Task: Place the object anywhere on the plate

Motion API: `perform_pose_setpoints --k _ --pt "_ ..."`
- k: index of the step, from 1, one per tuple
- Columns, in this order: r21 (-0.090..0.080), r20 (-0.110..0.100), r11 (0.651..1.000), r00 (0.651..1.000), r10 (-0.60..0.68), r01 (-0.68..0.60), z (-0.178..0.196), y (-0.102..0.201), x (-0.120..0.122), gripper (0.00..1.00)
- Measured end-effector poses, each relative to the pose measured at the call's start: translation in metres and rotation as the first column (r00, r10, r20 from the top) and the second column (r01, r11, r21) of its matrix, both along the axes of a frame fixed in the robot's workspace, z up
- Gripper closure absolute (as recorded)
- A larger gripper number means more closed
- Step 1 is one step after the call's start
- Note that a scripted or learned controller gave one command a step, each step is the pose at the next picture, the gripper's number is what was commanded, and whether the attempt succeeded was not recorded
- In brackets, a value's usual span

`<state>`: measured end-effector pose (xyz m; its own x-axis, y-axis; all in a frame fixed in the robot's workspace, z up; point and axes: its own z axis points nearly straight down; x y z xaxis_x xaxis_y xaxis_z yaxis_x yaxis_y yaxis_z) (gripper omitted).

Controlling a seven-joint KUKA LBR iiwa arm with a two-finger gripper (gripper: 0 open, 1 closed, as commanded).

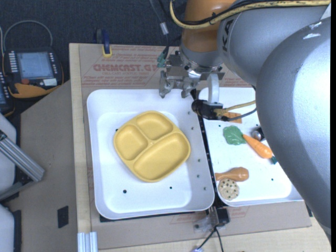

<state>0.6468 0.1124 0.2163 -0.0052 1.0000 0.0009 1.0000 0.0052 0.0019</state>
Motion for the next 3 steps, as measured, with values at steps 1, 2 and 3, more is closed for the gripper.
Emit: perform_pose_setpoints --k 1,2,3 --pt "0.0 0.002 1.0 1.0 -0.004 0.004 0.0197 0.0042 0.0004 1.0" --pt "-0.001 -0.003 1.0 1.0 -0.005 0.005 0.0176 0.0059 -0.0028 1.0" --pt "-0.002 -0.003 1.0 1.0 -0.005 0.005 0.0176 0.006 -0.0028 0.0"
